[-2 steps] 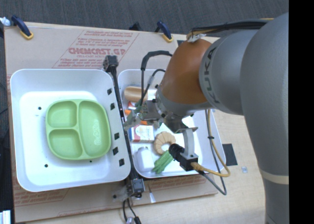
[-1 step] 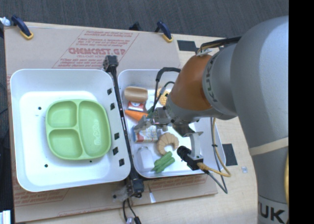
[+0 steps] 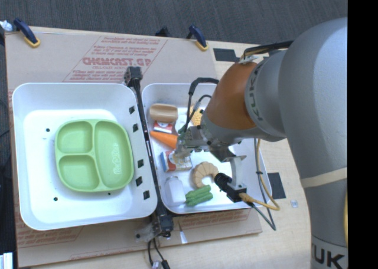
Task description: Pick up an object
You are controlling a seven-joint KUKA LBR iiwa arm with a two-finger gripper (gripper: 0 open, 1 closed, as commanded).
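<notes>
The grey arm (image 3: pixel 307 108) reaches over the right bin (image 3: pixel 177 92), its gripper (image 3: pixel 182 153) low among the toys, finger state impossible to tell, with the carrot (image 3: pixel 163 138) just left and the croissant (image 3: pixel 204 171) just below-right.

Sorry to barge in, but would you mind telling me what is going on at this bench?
The grey arm reaches from the right into the right bin, its gripper low among toy foods: a carrot, a croissant, green beans and a bread roll. Nothing looks lifted yet. The left bin holds a green divided plate.
</notes>
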